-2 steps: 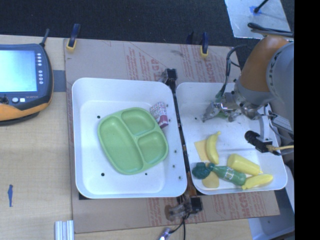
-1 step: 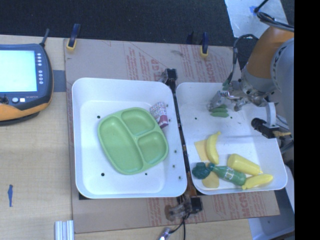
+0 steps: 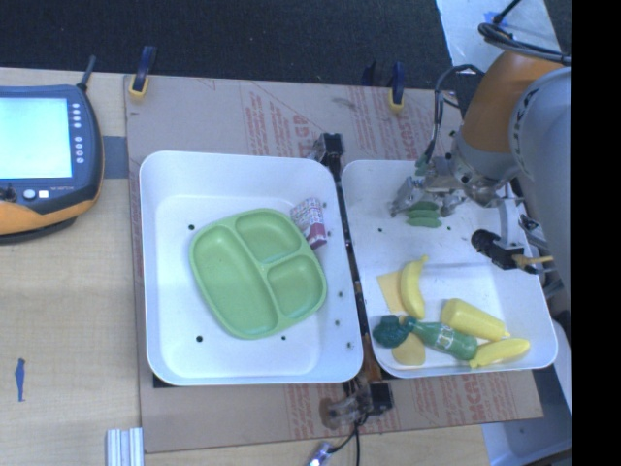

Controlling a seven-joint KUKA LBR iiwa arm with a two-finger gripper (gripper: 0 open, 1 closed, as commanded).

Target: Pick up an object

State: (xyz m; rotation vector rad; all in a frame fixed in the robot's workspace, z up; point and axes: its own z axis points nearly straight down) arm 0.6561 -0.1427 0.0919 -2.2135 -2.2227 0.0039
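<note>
Nearest, a green bottle, yellow pieces and a banana are being held by the right bin. Farther back, a small green object is being straddled by the gripper, whose fingers are being kept spread, touching it.

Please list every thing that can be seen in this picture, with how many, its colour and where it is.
bins: 2, white, side by side on the bench
plate: 1, green, three compartments, in the left bin
can: 1, red and white, left bin, by the plate's upper right edge
banana: 1, yellow, right bin
bottle: 1, green, right bin, near front
yellow pieces: several, right bin, near front
green piece: 1, right bin, at the gripper
pendant: 1, orange and grey, far left
clamps: 2, blue, back edge
arm: 1, grey and orange, right
gripper: 1, over right bin
</note>
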